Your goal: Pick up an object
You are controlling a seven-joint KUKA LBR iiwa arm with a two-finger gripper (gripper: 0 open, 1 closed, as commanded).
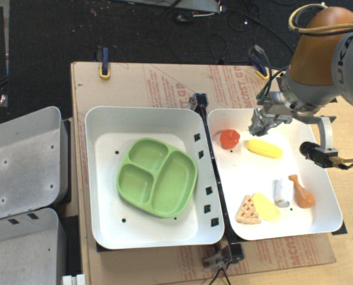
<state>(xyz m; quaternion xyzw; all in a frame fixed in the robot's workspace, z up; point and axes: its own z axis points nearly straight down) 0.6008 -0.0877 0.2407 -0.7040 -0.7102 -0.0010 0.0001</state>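
End effector [259,126] hangs over the upper part of the right bin [319,214]. Its tip is a dark, cluttered shape against the white, and I cannot tell from here whether it is wide or narrow. Nothing I can see is gripped in it. The arm [322,46] is cut off by the right edge of the frame, so only the orange band and some grey casing are visible.

The nearest pick targets are both in the upper half of the right bin. The yellow oblong piece [264,149] lies just below and slightly right of the end effector, close to it but apart as far as I can judge. The red round piece [229,139] sits to the lower left of the end effector, near the bin's left wall.

Lower in the same bin are a pizza slice [247,211] touching a yellow wedge [266,208], a small grey cylinder [281,193] (too small to identify) and an orange drumstick [301,192] just right of it.

The left bin [105,120] holds a green divided plate [157,177], lying flat at its centre. Both bins rest on the tabletop [158,85]. White panels [22,159] at the left of the frame are cut off by the edge.
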